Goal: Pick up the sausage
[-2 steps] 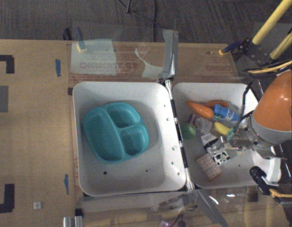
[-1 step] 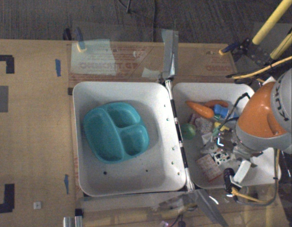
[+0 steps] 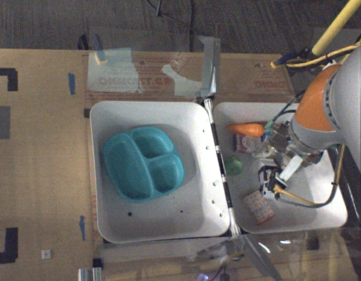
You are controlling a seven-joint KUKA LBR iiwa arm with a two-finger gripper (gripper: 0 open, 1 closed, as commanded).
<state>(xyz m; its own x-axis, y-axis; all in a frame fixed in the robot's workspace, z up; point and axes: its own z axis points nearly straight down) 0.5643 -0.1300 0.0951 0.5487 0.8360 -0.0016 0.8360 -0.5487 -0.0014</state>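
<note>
The sausage (image 3: pixel 258 208), a short pinkish-red speckled piece, lies near the front edge of the right bin (image 3: pixel 326 212). My gripper (image 3: pixel 267 144) hangs over the back middle of that bin, a good way behind the sausage and apart from it. It sits close to an orange carrot (image 3: pixel 246 129) and a small dark purple item (image 3: pixel 247 144). The wrist hides how the gripper stands.
A round green item (image 3: pixel 234 166) lies by the right bin's left wall. The left bin (image 3: pixel 110 215) holds a teal divided plate (image 3: pixel 144 163). A metal divider (image 3: pixel 218 157) separates the two bins.
</note>
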